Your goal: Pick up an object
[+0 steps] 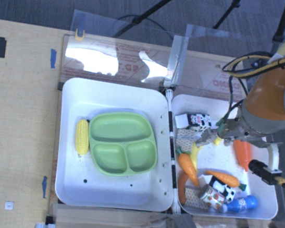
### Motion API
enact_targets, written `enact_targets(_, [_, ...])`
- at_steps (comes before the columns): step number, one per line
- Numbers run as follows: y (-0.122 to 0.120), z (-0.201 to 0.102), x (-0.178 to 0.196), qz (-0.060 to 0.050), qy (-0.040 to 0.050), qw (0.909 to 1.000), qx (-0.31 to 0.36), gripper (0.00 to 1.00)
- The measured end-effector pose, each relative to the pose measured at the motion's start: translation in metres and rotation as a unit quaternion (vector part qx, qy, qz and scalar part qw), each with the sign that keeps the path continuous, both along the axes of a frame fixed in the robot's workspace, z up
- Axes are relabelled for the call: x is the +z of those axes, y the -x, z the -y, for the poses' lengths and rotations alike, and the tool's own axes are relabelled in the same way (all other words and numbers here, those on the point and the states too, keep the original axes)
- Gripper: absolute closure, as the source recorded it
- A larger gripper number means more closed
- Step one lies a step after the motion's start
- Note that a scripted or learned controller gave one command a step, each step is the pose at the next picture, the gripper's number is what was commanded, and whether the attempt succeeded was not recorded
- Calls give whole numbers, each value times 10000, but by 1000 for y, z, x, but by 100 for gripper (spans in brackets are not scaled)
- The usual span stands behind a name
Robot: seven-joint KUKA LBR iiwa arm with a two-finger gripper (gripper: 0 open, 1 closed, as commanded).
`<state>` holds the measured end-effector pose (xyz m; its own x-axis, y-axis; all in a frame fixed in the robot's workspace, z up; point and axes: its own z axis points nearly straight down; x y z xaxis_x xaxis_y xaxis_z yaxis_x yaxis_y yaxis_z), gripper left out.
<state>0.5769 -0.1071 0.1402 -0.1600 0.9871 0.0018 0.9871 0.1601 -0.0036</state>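
Nearest, the blue bottle [240, 204] looks light, slick, best pinched mid-body; whether the gripper [219, 131] is clenched, I cannot tell.

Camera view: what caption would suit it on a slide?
Robot arm reaches over a toy-filled bin; green divided plate and corn sit alongside.

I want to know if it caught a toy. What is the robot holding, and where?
Cannot be told: the gripper hangs over the right bin, its fingertips blurred.
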Motion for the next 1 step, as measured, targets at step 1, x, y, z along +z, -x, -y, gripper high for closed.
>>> enact_targets(1, [59, 10, -22, -3, -1, 9999, -110, 0])
